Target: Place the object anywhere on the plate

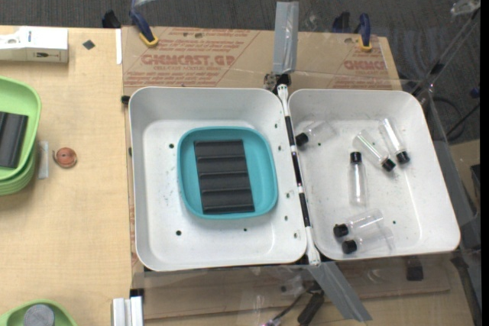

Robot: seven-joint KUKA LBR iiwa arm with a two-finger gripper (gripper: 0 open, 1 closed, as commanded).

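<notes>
Two white bins sit side by side before me: the left bin [153,233] bears the teal plate [227,172] with a dark ribbed insert [224,176], and the right bin [428,217] holds the clear vials [357,179] with black caps, scattered well apart from the plate. Whether my hand is gripping anything, I cannot tell.

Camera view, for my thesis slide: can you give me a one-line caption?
Teal square plastic plate bearing a black ridged insert in the left white bin; clear black-capped vials scattered in the right white bin.
</notes>
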